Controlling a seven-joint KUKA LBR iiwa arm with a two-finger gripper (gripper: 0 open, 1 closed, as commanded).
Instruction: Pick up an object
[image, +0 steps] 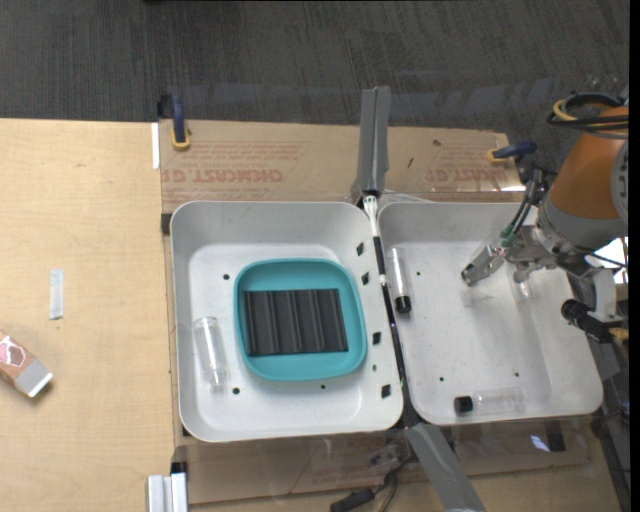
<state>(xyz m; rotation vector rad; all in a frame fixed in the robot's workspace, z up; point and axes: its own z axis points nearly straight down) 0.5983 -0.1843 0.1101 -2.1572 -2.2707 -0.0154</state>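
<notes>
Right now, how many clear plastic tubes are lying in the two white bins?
3. One clear tube lies in the left bin, left of the teal tray. Two are in the right bin: a black-tipped tube along its left wall, and a black-capped tube near its front edge.

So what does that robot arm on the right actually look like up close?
The arm is grey with a broad orange band above the wrist. Thin cables, one greenish, run down its side to a small metallic end effector with slim silvery fingers. A black fitting sticks out lower down.

A small block (24, 366) and a thin strip (56, 294) lie on the wood bench (80, 250), far left of the gripper.
</notes>
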